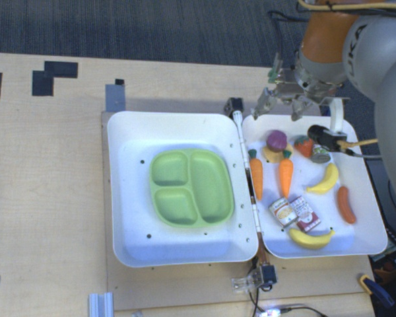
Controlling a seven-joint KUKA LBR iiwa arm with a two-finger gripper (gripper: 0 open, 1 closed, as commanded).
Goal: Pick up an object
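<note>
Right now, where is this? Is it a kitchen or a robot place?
Most likely a robot lab or test bench, not a kitchen. A big grey and orange robot arm reaches over two white bins. The food looks like toys, such as a banana and a carrot, and loose cables hang off the bench.

Bright, even overhead light slightly washes out the two white bins (185, 127), casting soft bluish shadows along their inner walls, with mild overall softness.
</note>
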